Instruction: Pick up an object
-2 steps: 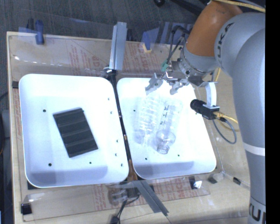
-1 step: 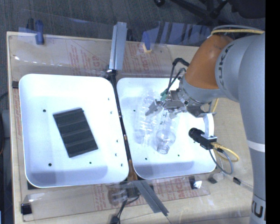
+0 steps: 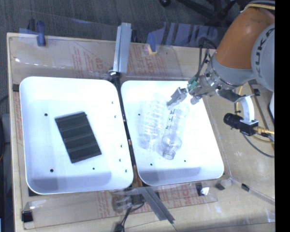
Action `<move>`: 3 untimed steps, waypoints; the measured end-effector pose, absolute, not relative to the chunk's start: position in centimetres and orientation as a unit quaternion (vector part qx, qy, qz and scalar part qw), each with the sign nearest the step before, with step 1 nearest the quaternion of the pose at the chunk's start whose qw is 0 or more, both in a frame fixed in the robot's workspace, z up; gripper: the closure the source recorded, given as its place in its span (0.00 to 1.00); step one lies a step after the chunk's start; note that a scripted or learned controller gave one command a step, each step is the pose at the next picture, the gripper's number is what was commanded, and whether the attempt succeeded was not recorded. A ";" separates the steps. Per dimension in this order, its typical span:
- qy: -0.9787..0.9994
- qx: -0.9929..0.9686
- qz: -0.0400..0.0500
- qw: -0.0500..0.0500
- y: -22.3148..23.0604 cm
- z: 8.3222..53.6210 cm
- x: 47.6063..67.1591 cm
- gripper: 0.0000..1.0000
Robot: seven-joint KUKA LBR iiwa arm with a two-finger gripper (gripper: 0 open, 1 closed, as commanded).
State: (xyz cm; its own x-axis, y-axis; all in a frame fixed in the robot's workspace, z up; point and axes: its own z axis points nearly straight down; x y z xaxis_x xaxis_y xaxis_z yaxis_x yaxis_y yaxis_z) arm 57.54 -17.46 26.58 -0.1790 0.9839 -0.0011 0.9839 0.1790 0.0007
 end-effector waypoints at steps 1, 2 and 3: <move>0.740 0.673 -0.001 -0.002 -15.4 17.3 52.9 0.00; 0.751 0.660 0.001 0.003 -18.2 12.2 52.8 0.00; 0.736 0.677 -0.001 -0.001 -21.1 14.0 49.1 0.00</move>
